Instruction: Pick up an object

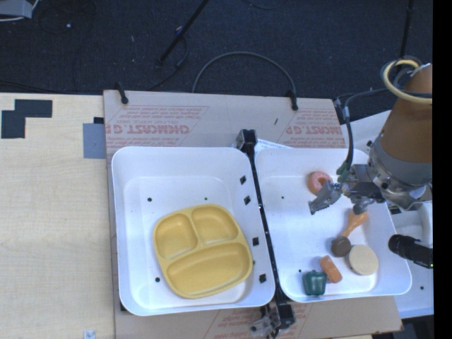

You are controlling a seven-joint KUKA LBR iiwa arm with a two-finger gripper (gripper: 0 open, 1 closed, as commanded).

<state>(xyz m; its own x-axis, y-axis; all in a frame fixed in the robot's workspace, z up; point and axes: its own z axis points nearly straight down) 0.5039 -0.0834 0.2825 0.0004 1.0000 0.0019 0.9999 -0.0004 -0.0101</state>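
The right bin [296, 221] holds several small things. A pink and orange ring [318, 181] lies at its back. A utensil with an orange handle [354, 223] and a brown head [341, 246] lies in the middle. Toward the front sit a cream disc [364, 260], an orange piece [330, 268] and a green pepper [314, 282]. My gripper [342, 202] hangs low over the bin, just right of the ring and above the orange handle. Its fingers [321, 203] are open with nothing between them.
The left bin [134, 189] holds a yellow divided plate [203, 249]. A black divider [256, 217] runs between the two bins. Cardboard lies under the bins, and a pale wooden bench top extends to the left.
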